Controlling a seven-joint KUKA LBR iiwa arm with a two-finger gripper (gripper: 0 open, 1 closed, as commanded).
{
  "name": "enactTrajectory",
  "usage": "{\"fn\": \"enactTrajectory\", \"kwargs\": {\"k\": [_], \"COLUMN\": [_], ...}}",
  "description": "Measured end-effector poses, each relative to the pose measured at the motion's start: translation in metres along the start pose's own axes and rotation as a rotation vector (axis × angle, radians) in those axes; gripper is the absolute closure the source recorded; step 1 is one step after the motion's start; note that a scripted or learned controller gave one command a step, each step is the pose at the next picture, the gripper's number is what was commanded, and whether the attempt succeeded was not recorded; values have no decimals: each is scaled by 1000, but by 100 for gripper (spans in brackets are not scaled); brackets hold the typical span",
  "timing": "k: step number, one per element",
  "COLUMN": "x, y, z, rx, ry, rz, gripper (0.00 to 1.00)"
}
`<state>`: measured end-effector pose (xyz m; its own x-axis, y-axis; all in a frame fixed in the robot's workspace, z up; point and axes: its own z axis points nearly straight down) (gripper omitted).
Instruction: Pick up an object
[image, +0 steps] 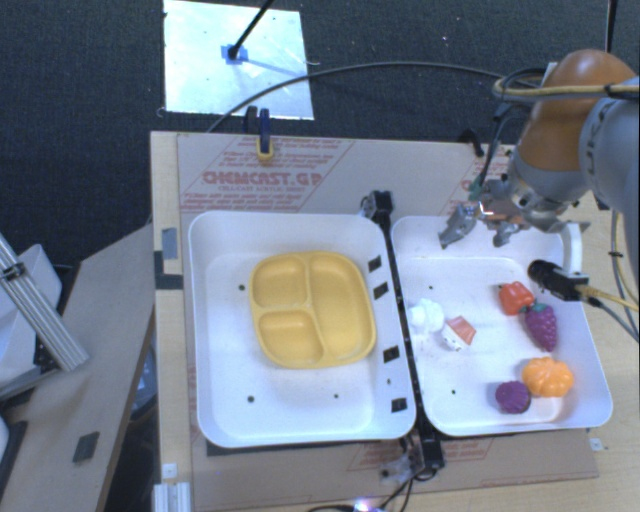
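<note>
My gripper (479, 231) hangs over the far rim of the right bin (590, 345), open, with nothing between its fingers. Below it in that bin lie a white crumpled piece (425, 316), a small red and white block (460, 331), an orange-red toy (516, 297), a purple grape bunch (541, 326), an orange pumpkin (548, 377) and a purple ball (513, 397). All of them rest on the bin floor, apart from the gripper.
The left bin (215, 330) holds a yellow divided plate (310, 308). A black hinge strip (393, 300) runs between the two bins. A grey ramp (40, 320) stands at the far left, off the bench.
</note>
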<state>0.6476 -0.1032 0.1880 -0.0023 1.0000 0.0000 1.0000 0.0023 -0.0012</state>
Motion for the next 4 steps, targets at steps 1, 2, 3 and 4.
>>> {"fn": "enactTrajectory", "kwargs": {"k": [1,2,3,4], "x": [7,8,8,9], "y": [4,4,6,5], "z": [58,106,92,48], "rx": [0,0,-6,-7], "ry": [0,0,-1,-1], "rz": [-3,-2,-3,-2], "gripper": [0,0,100,100]}}
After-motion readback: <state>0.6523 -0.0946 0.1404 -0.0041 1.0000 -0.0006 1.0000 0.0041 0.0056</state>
